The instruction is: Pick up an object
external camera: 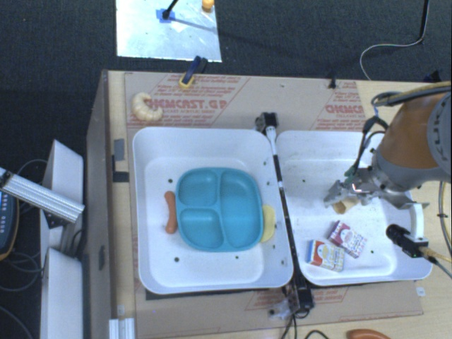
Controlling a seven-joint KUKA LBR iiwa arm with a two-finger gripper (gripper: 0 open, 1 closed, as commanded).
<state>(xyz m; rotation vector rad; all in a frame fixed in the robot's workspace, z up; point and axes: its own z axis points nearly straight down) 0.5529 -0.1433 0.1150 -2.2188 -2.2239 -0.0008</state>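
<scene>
you have the arm (417,143) reaching in from the right edge of the frame, its grey and orange body hanging over the right bin (311,154). the hand (344,195) sits low in the middle of that bin, pointing toward the left of the frame, and a small tan block (342,206) lies right at its tips, touching or nearly so. you cannot tell from this angle whether the hand is open or closed, nor whether the block is between its parts.

lower in the same bin you see two small printed packets: a red and white carton (347,239) tilted on the bin floor, and just beside it, toward the lower left, a flatter packet (325,255) with red, blue and white print. both lie apart from the hand.

in the left bin (152,189) a blue divided plate (217,209) takes the middle. an orange sausage-shaped toy (170,212) lies just to its left, and a yellow piece (269,222) peeks out at the plate's right rim, against the wall between the bins.

on the brown surface (296,94) above the left bin you see a pale curled toy (145,106) near the upper left corner and a blue and yellow clip-like item (191,72) at the top edge. a shiny sheet (141,27) lies on the dark floor at the upper left of the frame, with a small orange ball (207,3) on it.
</scene>
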